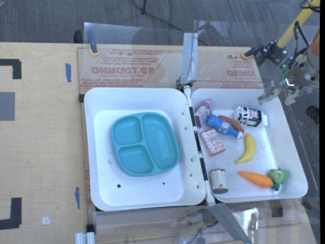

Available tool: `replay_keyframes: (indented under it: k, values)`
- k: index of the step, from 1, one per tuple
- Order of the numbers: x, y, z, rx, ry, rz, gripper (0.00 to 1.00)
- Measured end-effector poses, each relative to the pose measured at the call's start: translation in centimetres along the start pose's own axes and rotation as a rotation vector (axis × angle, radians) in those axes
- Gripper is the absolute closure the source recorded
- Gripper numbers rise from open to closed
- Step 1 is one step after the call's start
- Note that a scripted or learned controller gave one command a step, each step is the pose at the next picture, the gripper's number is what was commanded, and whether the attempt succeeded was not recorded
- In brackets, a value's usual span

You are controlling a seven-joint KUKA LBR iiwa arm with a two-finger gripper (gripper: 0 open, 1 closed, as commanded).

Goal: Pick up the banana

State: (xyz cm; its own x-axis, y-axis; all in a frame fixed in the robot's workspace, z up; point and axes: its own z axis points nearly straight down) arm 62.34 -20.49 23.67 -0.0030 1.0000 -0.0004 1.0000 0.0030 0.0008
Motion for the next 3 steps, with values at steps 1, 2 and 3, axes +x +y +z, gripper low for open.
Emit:
replay_keyframes:
  k: [1, 2, 3]
  values:
    - [-1.3, -4.3, 13.9, -0.006, 0.002, -0.223, 0.0]
    - [-1.7, -4.3, 12.9, -0.009, -0.001, -0.218, 1.0]
    - [2.5, 1.6, 14.9, 0.012, 0.0, -0.345, 1.0]
